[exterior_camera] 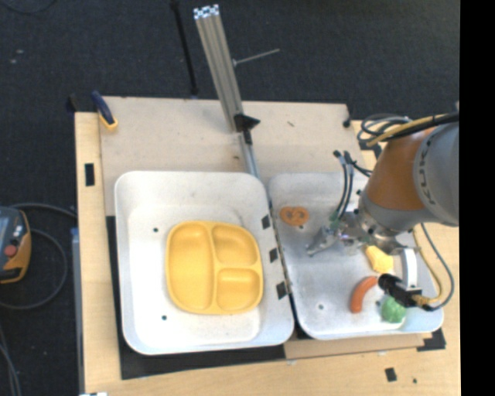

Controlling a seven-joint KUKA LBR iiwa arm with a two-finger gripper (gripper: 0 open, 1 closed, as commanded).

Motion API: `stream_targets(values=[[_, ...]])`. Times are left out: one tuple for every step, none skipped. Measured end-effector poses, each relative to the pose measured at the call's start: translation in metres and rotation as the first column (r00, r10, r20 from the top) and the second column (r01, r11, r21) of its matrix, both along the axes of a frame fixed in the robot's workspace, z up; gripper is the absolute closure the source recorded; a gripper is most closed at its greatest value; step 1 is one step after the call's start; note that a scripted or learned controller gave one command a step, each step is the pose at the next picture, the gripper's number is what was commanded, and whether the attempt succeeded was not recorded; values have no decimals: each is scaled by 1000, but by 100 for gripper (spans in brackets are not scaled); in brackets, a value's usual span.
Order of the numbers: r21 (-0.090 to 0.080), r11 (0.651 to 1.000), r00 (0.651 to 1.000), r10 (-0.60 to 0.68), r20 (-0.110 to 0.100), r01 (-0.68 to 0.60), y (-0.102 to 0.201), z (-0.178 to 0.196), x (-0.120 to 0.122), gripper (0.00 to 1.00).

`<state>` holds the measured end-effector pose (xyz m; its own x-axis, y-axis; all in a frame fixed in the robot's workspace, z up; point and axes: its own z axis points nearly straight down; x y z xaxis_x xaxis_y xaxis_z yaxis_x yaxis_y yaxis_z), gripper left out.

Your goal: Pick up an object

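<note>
No readable text, labels, brands or numbers anywhere. Only a small black-and-white checker mark (206, 11) atop the metal post (223, 69), bearing no letters; dark marks on the counter (155, 131) too small to read.

Yellow divided tray (214, 267) in the left bin (139, 201)

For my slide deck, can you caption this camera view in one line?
KUKA arm's gripper over the right bin near a small orange ring; yellow divided tray in the left bin.
</note>
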<state>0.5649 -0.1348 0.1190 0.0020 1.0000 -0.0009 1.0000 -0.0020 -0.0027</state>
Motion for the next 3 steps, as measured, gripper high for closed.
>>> stream_targets(values=[[0, 1000, 1000, 0, 2, 0, -1, -19, 0, 0], [0, 1000, 1000, -4, 6, 4, -2, -7, 1, 100], [-1, 1000, 1000, 5, 8, -5, -1, 38, 8, 100]])
